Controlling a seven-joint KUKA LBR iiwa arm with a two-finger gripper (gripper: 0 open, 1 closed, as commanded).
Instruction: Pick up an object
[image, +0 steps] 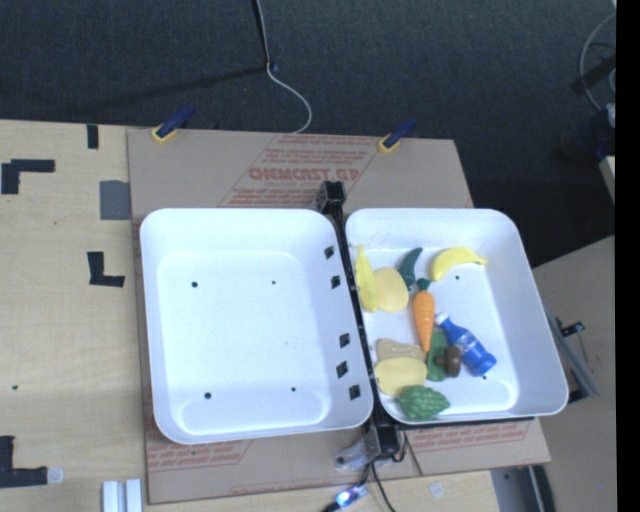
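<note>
Two white bins sit side by side on a cardboard sheet (300, 170). The left bin (240, 325) shows bare floor. The right bin (500, 310) holds all the candidates, crowded toward its left wall.

Contents, upper to lower in frame:
- yellow banana-shaped toy (455, 262), upper middle, slightly apart from the rest
- dark green piece (411, 266), beside it
- pale yellow toy (381, 290), against the divider
- orange carrot (424, 314), lying upright in frame
- blue bottle-like item (470, 350), touching a small brown piece (449, 360)
- tan item (398, 351) above a yellow lump (399, 376)
- green leafy toy (422, 403), near the lower rim

Finger state: cannot tell.

Risks, as judged: items near the carrot touch, so a descent there may catch two or nudge neighbours. Pieces against the divider leave little finger room. The banana looks the cleanest target.
</note>
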